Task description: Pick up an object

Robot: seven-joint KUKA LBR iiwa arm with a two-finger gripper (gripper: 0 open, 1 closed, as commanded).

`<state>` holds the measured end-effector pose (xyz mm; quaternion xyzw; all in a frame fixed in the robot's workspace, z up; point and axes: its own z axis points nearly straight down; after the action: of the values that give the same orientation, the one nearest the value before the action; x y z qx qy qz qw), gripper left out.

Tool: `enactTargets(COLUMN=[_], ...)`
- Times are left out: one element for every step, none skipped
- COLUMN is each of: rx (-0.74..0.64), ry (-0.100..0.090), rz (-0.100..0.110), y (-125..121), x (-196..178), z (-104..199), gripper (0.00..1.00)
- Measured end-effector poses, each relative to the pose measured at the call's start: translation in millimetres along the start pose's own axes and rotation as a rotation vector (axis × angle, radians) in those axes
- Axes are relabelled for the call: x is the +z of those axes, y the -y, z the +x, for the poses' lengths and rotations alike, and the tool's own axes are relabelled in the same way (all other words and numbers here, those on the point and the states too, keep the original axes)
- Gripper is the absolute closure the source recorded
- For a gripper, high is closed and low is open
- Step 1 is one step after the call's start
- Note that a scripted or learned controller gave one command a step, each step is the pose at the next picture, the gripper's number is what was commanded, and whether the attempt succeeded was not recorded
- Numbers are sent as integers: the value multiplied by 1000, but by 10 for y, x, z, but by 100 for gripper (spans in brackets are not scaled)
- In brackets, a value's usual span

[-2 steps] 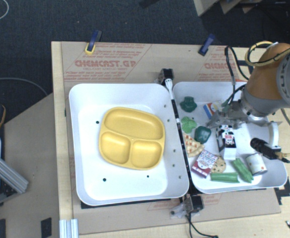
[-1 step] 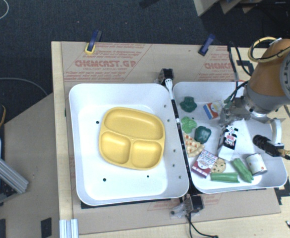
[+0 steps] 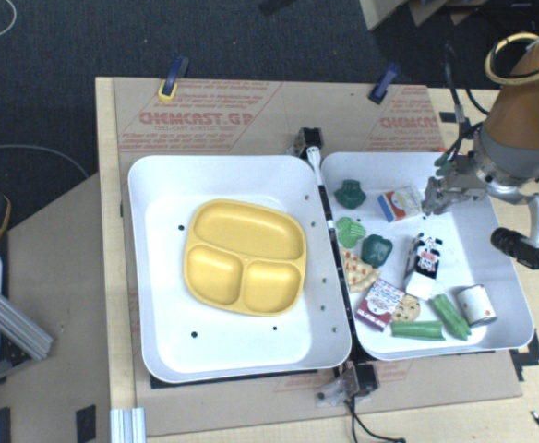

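Note:
The right bin (image 3: 505, 275) holds several small toy items. At its back lie a dark green piece (image 3: 350, 193) and a small white, red and blue carton (image 3: 399, 203). Further forward are a light green piece (image 3: 350, 231), a dark green pepper (image 3: 377, 248), a waffle-like piece (image 3: 357, 270), a black and white bottle (image 3: 426, 257), a purple packet (image 3: 380, 305), a green cucumber (image 3: 417, 330) and a silver can (image 3: 475, 305). My gripper (image 3: 434, 198) hangs over the back right of this bin, just right of the carton.
The left bin (image 3: 159, 275) holds a yellow divided plate (image 3: 245, 257). The grey arm with its orange band (image 3: 521, 109) comes in over the right bin's far right corner. A black post (image 3: 310, 142) stands between the bins at the back.

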<state>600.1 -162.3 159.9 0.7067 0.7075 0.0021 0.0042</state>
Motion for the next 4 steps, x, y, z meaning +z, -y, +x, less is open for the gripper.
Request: enactTargets(rx=[1, 0, -6, -5], ry=[0, -1, -6, -5], rz=[2, 3, 9, 6], y=[43, 30, 22, -76], x=[-459, -668, -700, -759], z=[-21, -24, 559, 1023], gripper=[100, 100, 100, 100])
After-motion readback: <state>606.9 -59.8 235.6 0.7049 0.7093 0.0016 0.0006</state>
